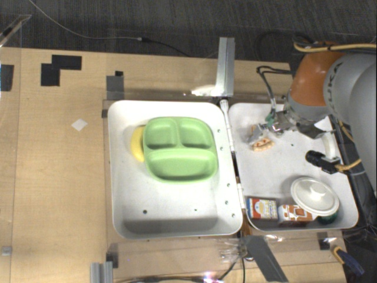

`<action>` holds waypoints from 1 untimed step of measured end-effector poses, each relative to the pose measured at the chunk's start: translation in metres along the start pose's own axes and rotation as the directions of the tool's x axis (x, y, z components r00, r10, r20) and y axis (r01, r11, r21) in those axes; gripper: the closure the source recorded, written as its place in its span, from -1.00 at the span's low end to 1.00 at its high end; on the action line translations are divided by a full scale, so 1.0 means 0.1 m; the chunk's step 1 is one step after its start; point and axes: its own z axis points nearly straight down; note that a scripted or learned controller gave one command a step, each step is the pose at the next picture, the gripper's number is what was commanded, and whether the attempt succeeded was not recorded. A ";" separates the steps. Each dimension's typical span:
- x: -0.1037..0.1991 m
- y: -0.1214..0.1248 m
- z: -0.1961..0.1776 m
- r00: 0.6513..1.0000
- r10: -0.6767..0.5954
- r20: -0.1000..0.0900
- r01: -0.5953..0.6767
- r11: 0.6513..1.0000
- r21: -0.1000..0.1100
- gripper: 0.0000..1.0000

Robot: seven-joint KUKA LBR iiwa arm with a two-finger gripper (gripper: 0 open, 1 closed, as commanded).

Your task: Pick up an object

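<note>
Wooden table (53,175) carries two shallow white bins. Left bin (171,217): green divided plastic tray (178,148) overlapping a yellow piece (136,144). Right bin (277,175): white round lidded bowl (314,195), carton (277,211) along the near wall. End effector (266,127) low over a small orange-and-white object (261,144), probably the pick target; grip state cannot be told.
</note>
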 end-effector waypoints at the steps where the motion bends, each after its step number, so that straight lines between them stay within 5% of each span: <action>1: 0.30 -0.40 -0.43 0.993 0.121 -0.001 -0.121 0.993 0.003 -1.00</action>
